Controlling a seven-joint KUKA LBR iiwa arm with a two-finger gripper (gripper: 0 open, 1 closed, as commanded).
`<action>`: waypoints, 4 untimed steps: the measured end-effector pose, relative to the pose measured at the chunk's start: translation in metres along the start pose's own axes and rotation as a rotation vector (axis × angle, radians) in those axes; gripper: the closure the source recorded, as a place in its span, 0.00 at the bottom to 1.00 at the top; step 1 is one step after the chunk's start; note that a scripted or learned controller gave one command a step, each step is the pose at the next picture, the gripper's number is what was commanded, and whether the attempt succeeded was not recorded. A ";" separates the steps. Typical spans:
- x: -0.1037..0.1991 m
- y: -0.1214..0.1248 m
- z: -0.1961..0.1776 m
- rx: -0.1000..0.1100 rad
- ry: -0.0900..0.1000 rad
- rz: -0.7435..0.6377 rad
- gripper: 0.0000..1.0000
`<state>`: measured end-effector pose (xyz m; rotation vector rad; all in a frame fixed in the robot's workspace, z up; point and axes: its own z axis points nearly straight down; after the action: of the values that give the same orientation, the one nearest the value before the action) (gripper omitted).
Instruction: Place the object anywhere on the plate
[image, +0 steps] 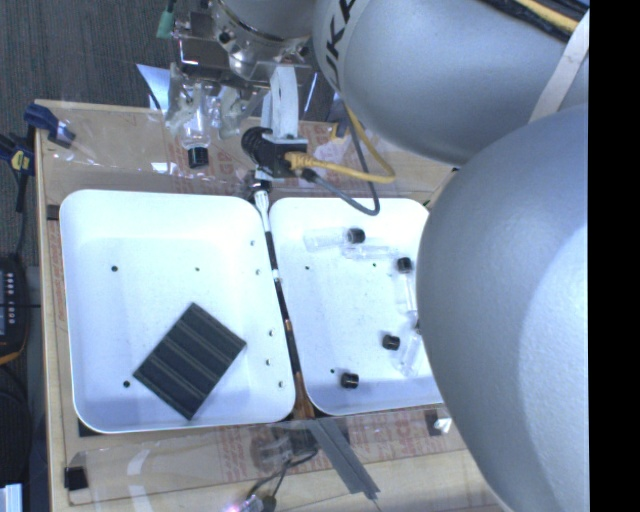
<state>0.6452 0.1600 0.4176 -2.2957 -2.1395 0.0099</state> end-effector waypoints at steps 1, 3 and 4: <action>0.061 0.006 0.055 0.002 -0.001 0.418 1.00; -0.056 -0.148 0.150 0.001 0.000 0.044 1.00; 0.002 -0.147 0.319 0.001 0.000 0.090 1.00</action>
<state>0.4963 0.1718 0.1000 -2.3890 -2.0338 0.0112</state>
